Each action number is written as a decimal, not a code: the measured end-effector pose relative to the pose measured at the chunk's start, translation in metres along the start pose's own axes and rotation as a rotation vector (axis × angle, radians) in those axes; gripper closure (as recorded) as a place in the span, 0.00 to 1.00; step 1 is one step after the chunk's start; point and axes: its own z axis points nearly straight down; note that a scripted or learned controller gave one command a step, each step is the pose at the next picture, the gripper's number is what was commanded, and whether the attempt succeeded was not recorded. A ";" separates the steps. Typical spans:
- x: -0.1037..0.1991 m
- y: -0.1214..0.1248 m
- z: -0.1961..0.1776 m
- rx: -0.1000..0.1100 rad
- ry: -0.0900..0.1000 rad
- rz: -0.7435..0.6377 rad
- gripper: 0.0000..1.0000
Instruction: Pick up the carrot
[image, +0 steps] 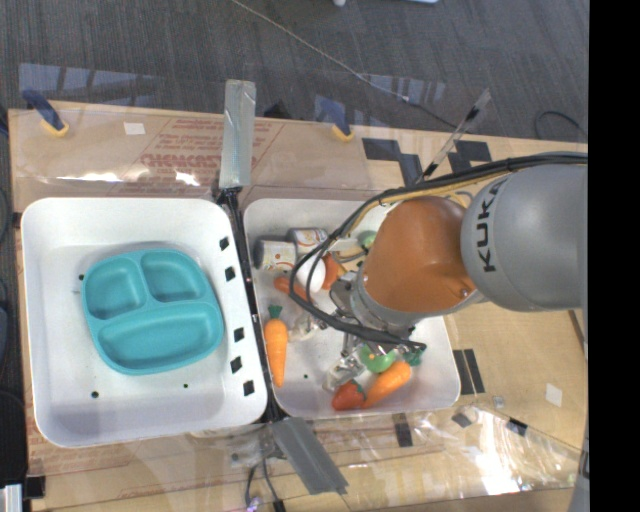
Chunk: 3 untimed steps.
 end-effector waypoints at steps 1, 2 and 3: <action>-0.003 0.003 -0.008 -0.006 -0.001 -0.010 1.00; -0.033 0.056 -0.099 -0.013 -0.001 -0.185 1.00; -0.053 0.083 -0.098 -0.014 -0.002 -0.441 1.00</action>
